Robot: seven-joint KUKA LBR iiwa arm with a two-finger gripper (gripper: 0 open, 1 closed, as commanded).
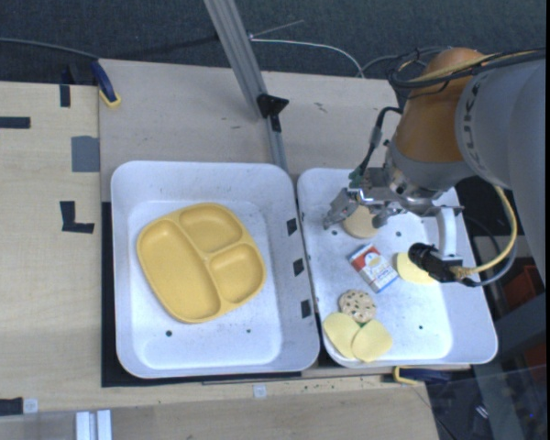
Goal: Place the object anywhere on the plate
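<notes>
A yellow plate (200, 260) with three compartments lies in the left bin (202, 356). In the right bin (472, 333), my gripper (359, 211) hangs low over a small tan round piece (360, 224) near the bin's upper left. A small red and white box (373, 268) lies below it, apart from the gripper. Further down sit a brown cookie (356, 304) and pale yellow slices (357, 337). A yellow round piece (410, 268) rests to the right of the box.
A metal pole (238, 49) slants across the bench above the bins. Black cable (481, 264) loops from the arm over the right bin's right side. Blue and yellow clip (106, 85) lies at the upper left.
</notes>
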